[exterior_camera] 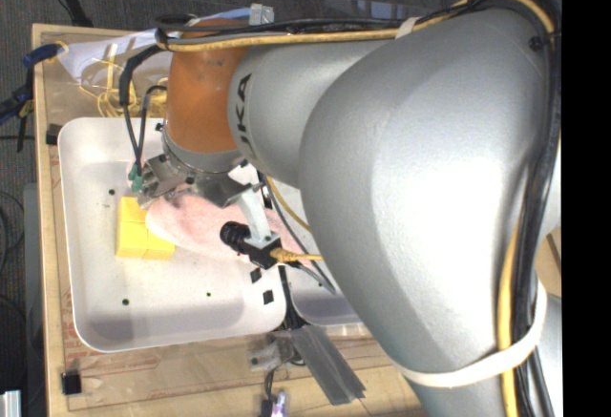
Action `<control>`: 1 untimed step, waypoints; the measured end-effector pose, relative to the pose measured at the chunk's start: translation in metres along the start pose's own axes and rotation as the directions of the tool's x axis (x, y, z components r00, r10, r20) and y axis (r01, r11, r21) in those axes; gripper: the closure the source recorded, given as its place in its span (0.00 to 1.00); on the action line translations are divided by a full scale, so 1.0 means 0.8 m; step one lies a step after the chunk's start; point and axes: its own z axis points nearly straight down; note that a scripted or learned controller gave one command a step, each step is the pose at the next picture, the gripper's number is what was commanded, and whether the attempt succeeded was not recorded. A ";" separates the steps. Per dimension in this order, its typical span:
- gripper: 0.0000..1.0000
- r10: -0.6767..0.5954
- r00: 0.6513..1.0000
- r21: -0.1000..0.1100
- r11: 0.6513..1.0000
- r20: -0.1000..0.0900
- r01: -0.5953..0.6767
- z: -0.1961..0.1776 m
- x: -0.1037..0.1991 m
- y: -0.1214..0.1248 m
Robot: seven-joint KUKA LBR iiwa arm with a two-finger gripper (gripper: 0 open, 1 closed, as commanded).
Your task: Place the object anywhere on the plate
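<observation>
A pink plate (191,219) lies in the left white bin (95,310), partly covered by the arm's wrist. A yellow block (140,232) rests on the bin floor against the plate's left edge. My gripper (162,181) hangs low over the plate's upper left part, just above and right of the yellow block. The wrist hides what lies directly beneath it.
The big grey arm covers the right bin (320,310) almost entirely. The wooden bench (48,119) frames the bins, with yellow cables and a crumpled clear bag (100,57) at the back left. The left bin's front and left floor shows bare white.
</observation>
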 end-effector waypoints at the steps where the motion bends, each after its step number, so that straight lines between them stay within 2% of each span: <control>1: 0.00 0.000 1.000 -0.001 1.000 0.000 0.000 -0.001 0.000 0.000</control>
